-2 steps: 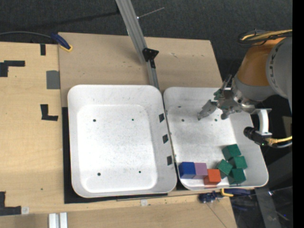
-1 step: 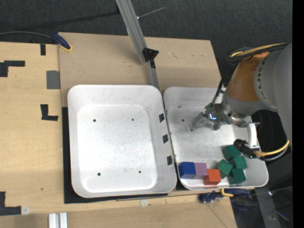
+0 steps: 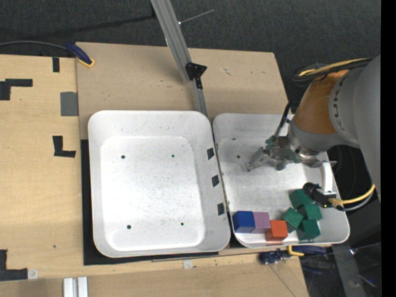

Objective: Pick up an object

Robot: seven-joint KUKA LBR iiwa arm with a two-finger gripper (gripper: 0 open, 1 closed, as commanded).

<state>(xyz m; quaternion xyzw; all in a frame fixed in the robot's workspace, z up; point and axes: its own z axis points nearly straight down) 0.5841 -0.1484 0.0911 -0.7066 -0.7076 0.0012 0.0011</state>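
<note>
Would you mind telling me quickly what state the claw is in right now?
Claw: open and holding nothing, fingers spread above the bare floor of the right shallow white bin, apart from the coloured blocks.

Two bins sit side by side on the counter [image 3: 142,85]. In the right bin [image 3: 247,129], blocks [image 3: 291,218] cluster along the near edge; the tool [image 3: 258,161] hangs mid-bin.
</note>
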